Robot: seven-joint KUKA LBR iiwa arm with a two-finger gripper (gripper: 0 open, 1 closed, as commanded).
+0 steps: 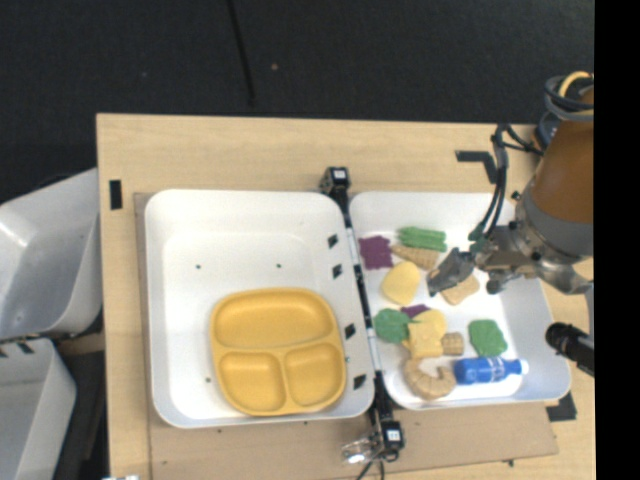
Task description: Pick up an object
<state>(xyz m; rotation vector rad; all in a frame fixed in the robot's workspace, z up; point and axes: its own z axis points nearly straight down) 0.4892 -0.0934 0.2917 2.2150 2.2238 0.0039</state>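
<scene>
Not much done on the pick so far. Tool [452, 271] down low in the right bin [520, 393], hovering around a tan piece [462, 290] near the middle of the pile, arm [565, 183] coming in from the right. Can't tell from this angle if the tool is wide, narrow, or gripping anything, too dark and blurry there. Nothing visibly lifted, so the actual grab and raise look like they're all left to do. Just a guess though.

Likely target: that tan piece, touching or right under the tool, just beside the pale yellow round thing [402, 283].

Rough count in the right bin:
- 3 green bits: 1 at the top [421, 237], 1 by the divider [391, 325], 1 on the right [487, 336]
- 1 purple piece [376, 252], maybe a 2nd tiny scrap near the middle, hard to say
- 2 yellowish ones: the round 1 and a yellow block [428, 335]
- 1 blue bottle [488, 370] lying on its side
- 1 curved beige thing [426, 379] at the front
- a few small tan chunks, too jumbled to count properly

Left bin [180, 268]: 1 yellow tray [278, 350] with 3 compartments. Both bins side by side on the desk [250, 148].
</scene>
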